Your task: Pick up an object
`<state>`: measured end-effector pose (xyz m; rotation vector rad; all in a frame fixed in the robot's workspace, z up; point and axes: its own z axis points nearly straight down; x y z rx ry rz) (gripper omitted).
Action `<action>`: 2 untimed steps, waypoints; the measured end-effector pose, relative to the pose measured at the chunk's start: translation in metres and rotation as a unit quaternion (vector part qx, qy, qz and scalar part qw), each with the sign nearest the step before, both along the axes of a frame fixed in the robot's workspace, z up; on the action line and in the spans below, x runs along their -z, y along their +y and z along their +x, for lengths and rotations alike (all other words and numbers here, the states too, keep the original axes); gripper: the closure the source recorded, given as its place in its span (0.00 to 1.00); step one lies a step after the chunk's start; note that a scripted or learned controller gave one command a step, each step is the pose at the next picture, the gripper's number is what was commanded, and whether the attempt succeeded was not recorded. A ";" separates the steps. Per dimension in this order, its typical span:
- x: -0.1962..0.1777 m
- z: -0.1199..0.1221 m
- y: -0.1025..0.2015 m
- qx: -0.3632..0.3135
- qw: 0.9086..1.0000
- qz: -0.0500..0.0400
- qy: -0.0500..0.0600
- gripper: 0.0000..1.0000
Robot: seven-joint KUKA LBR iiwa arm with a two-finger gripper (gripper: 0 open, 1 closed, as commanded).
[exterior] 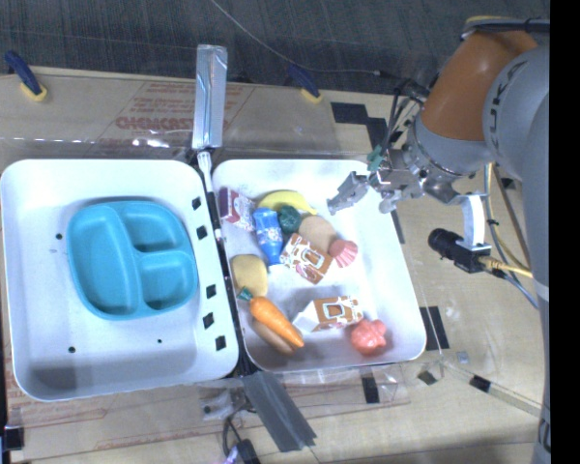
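Observation:
The right bin (398, 259) holds several toy foods: a yellow banana (285, 201), a blue can (267, 235), a tan round piece (316, 230), a pink shell-shaped piece (344, 251), a patterned carton (304, 257), a yellowish lump (250, 275), an orange carrot (275, 323), a small printed box (336, 311) and a red piece (369, 335). My gripper (367, 196) hovers over the bin's upper right corner, above and right of the banana. It is open, and nothing sits between its fingers.
The left bin (39, 356) carries a blue divided tray (133, 256). A red-and-white packet (234, 206) lies by the divider between the bins. The arm's orange band (464, 85) and grey body fill the upper right.

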<state>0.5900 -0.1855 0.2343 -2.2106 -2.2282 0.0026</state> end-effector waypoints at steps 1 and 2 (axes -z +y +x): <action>0.084 0.013 0.046 -0.095 0.996 0.001 0.002 0.00; 0.140 -0.004 0.076 -0.153 0.988 -0.001 -0.004 0.00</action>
